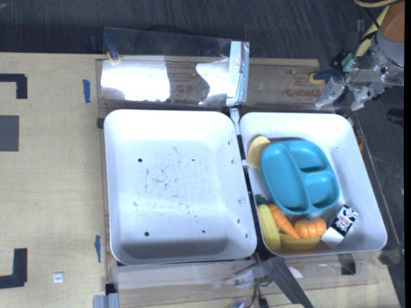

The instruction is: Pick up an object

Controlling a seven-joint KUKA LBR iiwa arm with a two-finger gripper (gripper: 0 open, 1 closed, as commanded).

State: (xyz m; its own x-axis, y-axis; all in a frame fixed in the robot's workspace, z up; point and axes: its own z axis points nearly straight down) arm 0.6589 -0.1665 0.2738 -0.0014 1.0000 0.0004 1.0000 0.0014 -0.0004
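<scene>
The right bin [366, 172] holds a blue divided plate [298, 175] lying over a yellow piece [257, 149] at its upper left. Below the plate lie a yellow corn cob [266, 226], a carrot [282, 222] and an orange fruit [313, 226]. A small black-and-white box [345, 221] rests near the bin's lower right corner. My gripper [347, 95] hangs above the bench beyond the right bin's far right corner, apart from all the objects and with nothing seen in it.
The left bin [122, 185] sits beside the right one, with a shared ridge [243, 172] between them. A clear plastic sheet and a metal bracket [237, 72] stand behind the bins. Yellow cable [372, 2] loops at the top right.
</scene>
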